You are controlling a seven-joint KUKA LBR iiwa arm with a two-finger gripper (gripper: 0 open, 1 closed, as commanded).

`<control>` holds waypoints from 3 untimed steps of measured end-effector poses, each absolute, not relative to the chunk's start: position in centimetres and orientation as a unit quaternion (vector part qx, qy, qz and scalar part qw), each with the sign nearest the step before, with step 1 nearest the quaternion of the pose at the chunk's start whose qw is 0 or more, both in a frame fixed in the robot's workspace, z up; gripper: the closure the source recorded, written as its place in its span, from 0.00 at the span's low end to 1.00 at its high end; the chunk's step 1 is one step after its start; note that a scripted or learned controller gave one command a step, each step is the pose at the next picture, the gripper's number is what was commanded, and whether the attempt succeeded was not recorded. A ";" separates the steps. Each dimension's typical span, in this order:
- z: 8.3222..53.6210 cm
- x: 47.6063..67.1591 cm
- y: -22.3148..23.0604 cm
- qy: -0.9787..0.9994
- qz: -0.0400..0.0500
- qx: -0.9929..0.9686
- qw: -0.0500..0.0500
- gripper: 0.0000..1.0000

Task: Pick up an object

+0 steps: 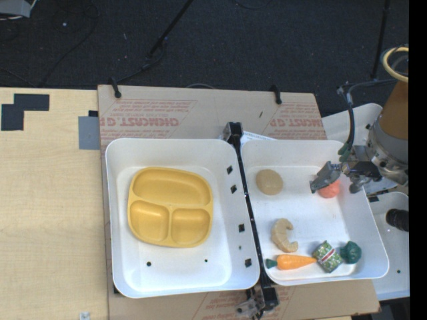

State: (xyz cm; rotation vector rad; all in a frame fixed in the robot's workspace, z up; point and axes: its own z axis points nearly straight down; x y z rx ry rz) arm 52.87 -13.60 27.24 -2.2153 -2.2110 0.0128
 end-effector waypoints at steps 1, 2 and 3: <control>27.8 53.1 -13.6 -0.707 0.001 -0.707 0.002 0.00; 21.9 53.9 -13.4 -0.707 0.002 -0.707 0.004 0.00; 16.2 52.8 -13.6 -0.707 0.002 -0.707 0.004 0.00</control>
